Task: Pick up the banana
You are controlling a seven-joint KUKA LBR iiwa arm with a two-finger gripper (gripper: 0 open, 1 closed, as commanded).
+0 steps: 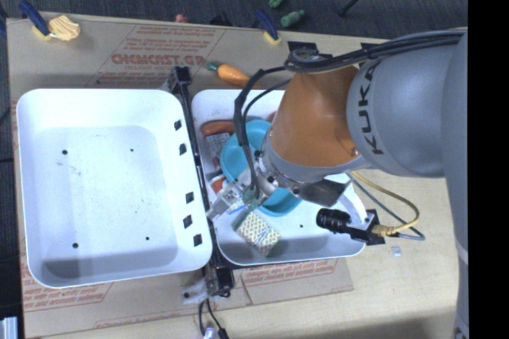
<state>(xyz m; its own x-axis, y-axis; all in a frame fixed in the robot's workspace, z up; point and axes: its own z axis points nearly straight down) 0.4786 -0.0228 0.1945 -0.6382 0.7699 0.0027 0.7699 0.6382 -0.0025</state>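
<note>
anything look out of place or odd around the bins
Yes. A carrot lies on the cardboard just behind the right bin, not in it. Small green pieces sit on the dark floor beyond the bench. The left bin sits slightly askew.

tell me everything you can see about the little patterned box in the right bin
The patterned box is a small block with a fine light-and-dark checked print and a yellowish edge, possibly cardboard. It lies tilted, corner toward the camera, on the floor of the right bin near the front wall. The gripper hangs just above and behind it; whether they touch cannot be told. A blue bowl sits behind it, partly under the arm.
</note>
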